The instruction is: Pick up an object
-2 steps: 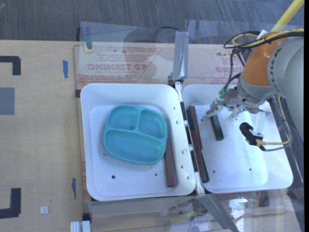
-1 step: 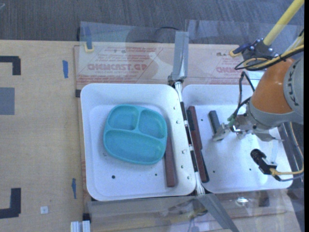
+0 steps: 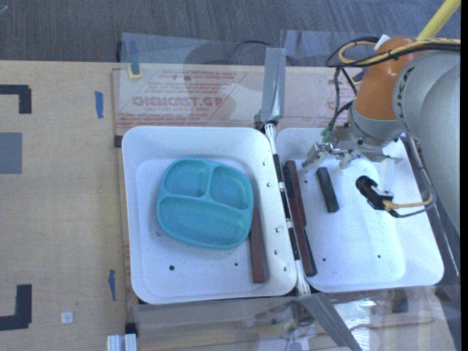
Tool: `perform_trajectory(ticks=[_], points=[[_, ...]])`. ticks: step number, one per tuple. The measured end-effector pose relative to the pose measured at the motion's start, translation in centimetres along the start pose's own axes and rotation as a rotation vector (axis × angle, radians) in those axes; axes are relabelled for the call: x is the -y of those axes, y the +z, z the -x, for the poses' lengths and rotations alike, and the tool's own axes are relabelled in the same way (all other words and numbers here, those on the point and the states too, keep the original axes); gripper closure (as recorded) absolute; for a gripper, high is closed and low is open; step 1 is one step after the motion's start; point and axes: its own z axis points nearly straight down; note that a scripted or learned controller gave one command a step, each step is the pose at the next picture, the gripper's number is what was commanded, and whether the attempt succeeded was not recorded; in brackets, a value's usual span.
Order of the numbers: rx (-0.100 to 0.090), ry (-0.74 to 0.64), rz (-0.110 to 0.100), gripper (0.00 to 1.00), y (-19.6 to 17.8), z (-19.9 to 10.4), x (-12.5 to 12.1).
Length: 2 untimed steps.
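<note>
Nothing is lifted yet: I'm seeing the dark grey bar (image 3: 327, 189) lying near the right bin's (image 3: 380, 269) far-left corner while the gripper (image 3: 330, 154) is hovering spread and empty just above its far end.

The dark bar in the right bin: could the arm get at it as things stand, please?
Probably yes. The dark bar lies flat on open bin floor, with the tool just above its upper end and nothing on top of it.

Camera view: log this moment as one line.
gripper: over right bin | dark bar: lying below it, ungrasped | teal plate: left bin
</note>
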Motion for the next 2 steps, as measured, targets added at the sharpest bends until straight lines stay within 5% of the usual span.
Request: perform_trajectory(ticks=[2], points=[[-0.002,-0.235,0.005,0.0,0.4,-0.8,9.0]])
